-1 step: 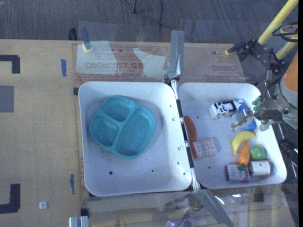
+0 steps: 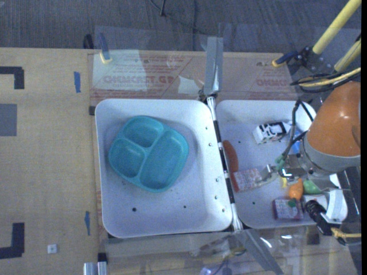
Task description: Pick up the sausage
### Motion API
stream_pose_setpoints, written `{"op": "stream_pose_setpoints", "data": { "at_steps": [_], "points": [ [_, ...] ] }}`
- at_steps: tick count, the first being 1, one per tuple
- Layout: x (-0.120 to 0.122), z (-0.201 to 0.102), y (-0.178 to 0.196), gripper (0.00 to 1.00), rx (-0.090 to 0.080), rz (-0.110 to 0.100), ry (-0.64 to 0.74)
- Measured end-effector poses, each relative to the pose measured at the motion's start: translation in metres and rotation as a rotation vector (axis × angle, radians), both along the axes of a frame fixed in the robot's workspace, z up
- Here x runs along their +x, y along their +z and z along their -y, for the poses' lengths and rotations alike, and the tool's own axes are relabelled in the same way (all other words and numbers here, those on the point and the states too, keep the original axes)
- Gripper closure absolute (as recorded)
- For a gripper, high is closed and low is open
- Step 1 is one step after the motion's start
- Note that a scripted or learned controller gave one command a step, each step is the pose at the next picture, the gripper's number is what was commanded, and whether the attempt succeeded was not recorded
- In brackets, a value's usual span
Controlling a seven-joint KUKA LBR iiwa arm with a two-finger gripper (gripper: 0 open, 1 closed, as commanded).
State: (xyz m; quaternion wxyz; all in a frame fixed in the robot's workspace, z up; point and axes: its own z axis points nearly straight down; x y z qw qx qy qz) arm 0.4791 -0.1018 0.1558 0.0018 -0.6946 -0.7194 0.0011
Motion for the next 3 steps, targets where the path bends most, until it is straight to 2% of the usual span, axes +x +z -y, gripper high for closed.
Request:
{"op": "stream_pose_setpoints", "data": {
  "at_steps": [1,2,3],
  "points": [
    [0.001,0.002,0.008,1.0,-0.001,-0.001,-0.003],
    [0.001,0.002,0.008,0.0,-0.001,-0.002,-0.003],
    [0.014,-0.04,0.04,0.0,-0.001,0.001,-0.006]
  ]
}}
